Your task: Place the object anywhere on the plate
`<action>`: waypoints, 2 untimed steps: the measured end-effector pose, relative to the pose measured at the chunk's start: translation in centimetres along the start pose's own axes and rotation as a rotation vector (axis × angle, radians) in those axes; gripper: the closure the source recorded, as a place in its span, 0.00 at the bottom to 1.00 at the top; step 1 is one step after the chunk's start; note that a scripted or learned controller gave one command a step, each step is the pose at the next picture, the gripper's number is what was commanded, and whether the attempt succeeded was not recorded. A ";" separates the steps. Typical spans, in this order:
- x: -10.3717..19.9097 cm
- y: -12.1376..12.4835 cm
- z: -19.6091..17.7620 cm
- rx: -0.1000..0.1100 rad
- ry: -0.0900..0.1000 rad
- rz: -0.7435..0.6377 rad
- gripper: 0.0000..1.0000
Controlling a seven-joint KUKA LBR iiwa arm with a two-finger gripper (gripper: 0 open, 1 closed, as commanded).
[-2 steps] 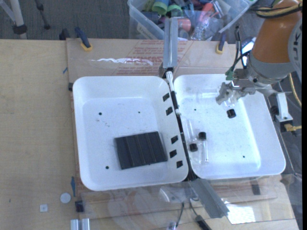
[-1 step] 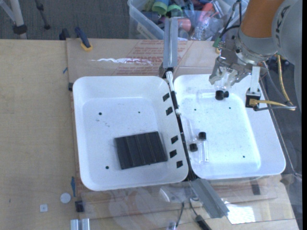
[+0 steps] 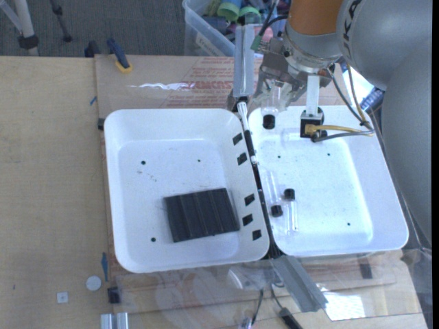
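As I see it from the cam above the bench, the grey arm [image 3: 391, 26] w/ its orange band comes in from the right. Its gripper [image 3: 280, 103] hangs over the far left corner of the right bin [image 3: 363, 184], close to the divider. A small black cap [image 3: 269, 121] sits in that corner just beside the gripper's tip. I can't tell whether the gripper is clenched or released, nor whether it touches the cap. Nearer the cam in the same bin, by the divider, lie two clear tubes [image 3: 289, 195] w/ black ends, close together and approx. parallel to the divider. The plate [image 3: 201, 214] is a dark ribbed rectangle lying flat in the left bin [image 3: 137, 136], toward its near right part, slightly skewed, well apart from the cap & tubes. Small black tabs [image 3: 241, 158] run along the divider on the left bin's side. Beyond the bins, at the top, stands a clear tub [image 3: 206, 16] of coloured bits.
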State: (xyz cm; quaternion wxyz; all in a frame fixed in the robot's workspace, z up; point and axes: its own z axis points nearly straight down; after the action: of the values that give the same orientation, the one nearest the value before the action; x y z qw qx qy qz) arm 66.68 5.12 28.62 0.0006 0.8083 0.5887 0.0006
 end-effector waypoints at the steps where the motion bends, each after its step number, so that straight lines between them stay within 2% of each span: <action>1: 6.9 -2.4 2.5 0.005 -0.002 0.199 1.00; 2: 14.5 -4.7 -3.7 -0.001 0.001 0.084 1.00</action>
State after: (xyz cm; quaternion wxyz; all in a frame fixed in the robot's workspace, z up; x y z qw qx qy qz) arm 66.63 20.40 32.28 0.0006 0.8322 0.5544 0.0012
